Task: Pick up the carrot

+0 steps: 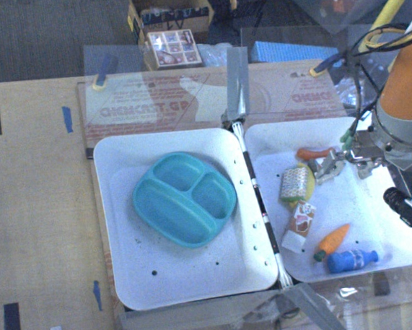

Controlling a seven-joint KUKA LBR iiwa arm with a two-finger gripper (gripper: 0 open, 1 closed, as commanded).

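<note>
Tapered orange carrot (333, 239) lies near-right in right bin (399, 211); metal pincer (327, 165) farther off, grip state unclear.

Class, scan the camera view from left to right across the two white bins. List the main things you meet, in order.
Teal divided plate in the left bin → corn cob in the right bin → carrot → blue bottle. The small carton, the red-orange item and the gripper overlap these in position, so I leave them out.
</note>
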